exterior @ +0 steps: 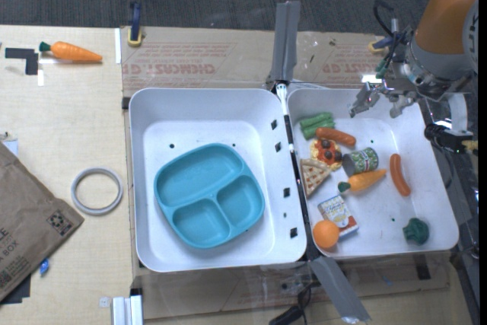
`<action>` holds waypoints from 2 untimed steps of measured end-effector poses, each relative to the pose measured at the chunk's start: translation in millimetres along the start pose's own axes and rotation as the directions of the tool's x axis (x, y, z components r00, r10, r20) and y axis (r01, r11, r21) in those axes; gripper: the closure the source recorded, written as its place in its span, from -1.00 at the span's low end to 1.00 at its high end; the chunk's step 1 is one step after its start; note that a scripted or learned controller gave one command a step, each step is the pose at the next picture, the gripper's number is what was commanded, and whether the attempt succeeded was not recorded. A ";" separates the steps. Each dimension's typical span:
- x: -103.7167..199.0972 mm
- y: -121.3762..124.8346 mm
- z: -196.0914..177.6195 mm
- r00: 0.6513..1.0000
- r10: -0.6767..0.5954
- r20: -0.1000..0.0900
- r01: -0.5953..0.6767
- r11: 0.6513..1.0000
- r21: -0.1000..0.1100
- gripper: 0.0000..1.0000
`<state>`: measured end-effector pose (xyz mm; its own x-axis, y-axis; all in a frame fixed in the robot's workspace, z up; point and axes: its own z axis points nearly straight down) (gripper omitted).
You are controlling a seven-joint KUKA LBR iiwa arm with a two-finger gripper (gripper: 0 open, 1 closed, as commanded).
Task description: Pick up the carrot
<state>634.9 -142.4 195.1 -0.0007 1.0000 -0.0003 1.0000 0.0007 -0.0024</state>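
Hovering over the right bin's (426,164) far edge, the gripper (378,97) has its fingers spread and nothing between them. Nearer the camera, the carrot (364,181) lies mid-bin beside a green can (361,161), with a pizza slice (314,174) to its left.

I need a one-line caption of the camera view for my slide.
Gripper hovers above the right bin, apart from the carrot lying among toy foods; a blue tray fills the left bin.
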 end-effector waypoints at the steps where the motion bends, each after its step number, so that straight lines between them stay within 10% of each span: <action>1: 1.8 -50.1 102.3 0.997 -0.080 0.000 0.080 0.997 -0.004 -1.00; 2: 8.1 -102.0 104.0 0.978 -0.210 -0.001 0.210 0.978 -0.001 -1.00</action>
<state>532.6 -134.4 91.4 -0.2111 0.9775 0.0008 0.9775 0.2111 -0.0016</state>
